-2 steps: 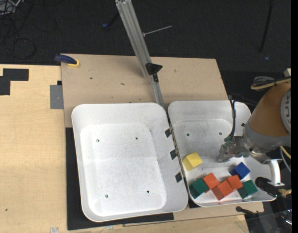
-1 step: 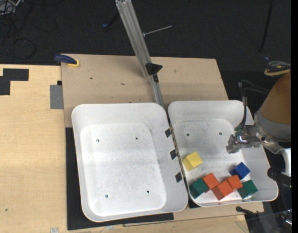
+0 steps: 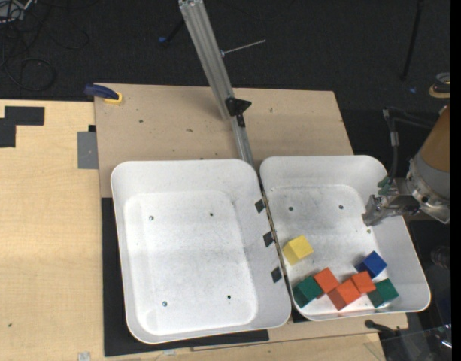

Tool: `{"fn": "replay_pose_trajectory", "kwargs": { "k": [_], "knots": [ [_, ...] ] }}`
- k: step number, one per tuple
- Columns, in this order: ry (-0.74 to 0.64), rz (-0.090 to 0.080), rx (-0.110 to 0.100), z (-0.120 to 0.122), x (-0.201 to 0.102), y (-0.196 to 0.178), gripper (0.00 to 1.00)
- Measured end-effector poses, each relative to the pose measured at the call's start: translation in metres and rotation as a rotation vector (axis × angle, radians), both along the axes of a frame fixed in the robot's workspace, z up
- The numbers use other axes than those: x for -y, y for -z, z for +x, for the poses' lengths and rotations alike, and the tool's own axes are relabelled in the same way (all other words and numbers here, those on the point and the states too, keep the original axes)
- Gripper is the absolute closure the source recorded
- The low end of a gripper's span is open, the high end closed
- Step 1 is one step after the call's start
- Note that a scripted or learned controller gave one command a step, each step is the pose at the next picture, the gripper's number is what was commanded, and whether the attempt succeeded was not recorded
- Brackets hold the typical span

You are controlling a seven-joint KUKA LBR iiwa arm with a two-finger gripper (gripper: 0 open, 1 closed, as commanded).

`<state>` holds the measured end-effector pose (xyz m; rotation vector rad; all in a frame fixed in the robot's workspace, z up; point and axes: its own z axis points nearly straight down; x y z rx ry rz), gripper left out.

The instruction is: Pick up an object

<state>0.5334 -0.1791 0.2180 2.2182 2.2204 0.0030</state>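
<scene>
Blocks of painted wood, a yellow cube (image 3: 297,250) apart and orange (image 3: 344,291), green (image 3: 307,289) and blue (image 3: 373,264) ones clustered, lay in the right shallow white bin (image 3: 320,173), whose rim the two-finger gripper (image 3: 379,208) overhung, presumably approaching, carrying nothing.

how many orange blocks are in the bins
2, both in the right bin near its front edge: one orange block beside a green block, the other just right of it.

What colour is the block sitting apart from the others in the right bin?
Yellow: the lone block shows clearly in the camera view.
</scene>
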Motion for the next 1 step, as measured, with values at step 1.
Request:
{"fn": "replay_pose_trajectory", "kwargs": {
  "k": [1],
  "knots": [
    [-0.005,0.004,-0.004,0.0252,-0.0551,0.0011,1.00]
  ]
}}
